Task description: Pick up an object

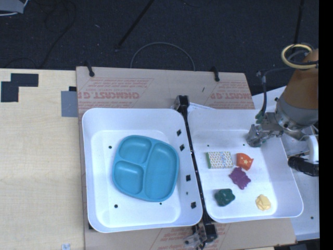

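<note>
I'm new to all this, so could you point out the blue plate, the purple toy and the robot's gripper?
blue plate [146, 167], camera view, centre ridge.
purple toy [240, 178], camera view, middle.
gripper [256, 136], camera view, its tip.

Robotics lab: cardboard-lined bench, floor cables.

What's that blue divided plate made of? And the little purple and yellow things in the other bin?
The blue plate looks like moulded plastic: even colour, rounded compartments, a soft sheen. The purple piece and the yellow piece seem to be matte toy shapes, perhaps rubber or soft plastic; they are too small to tell for sure.
</note>
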`<state>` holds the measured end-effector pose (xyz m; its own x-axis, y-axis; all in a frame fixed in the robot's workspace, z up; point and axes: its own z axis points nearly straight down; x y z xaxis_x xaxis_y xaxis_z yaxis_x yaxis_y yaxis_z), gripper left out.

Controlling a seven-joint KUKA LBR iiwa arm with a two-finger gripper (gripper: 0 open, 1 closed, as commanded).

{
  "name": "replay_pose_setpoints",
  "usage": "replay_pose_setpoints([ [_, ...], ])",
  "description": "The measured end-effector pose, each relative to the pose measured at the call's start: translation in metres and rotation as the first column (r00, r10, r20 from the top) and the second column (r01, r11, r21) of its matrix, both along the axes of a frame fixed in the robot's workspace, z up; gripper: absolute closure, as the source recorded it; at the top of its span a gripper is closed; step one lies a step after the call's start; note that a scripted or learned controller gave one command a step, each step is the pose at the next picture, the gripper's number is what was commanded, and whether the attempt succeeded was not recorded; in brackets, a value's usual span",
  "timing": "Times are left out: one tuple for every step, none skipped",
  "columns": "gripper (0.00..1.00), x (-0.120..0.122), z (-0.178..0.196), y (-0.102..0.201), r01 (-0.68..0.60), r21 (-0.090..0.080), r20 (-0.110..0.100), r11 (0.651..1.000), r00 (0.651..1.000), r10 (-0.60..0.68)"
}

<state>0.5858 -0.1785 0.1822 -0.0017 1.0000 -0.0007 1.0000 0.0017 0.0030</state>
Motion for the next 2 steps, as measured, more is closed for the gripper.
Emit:
replay_pose_setpoints([
  [1.0, 0.001, 0.053, -0.001, 0.001, 0.0, 0.0, 1.0, 1.0, -0.001],
  [1.0, -0.014, 0.052, 0.044, -0.001, 0.003, -0.007, 1.0, 1.0, 0.002],
])
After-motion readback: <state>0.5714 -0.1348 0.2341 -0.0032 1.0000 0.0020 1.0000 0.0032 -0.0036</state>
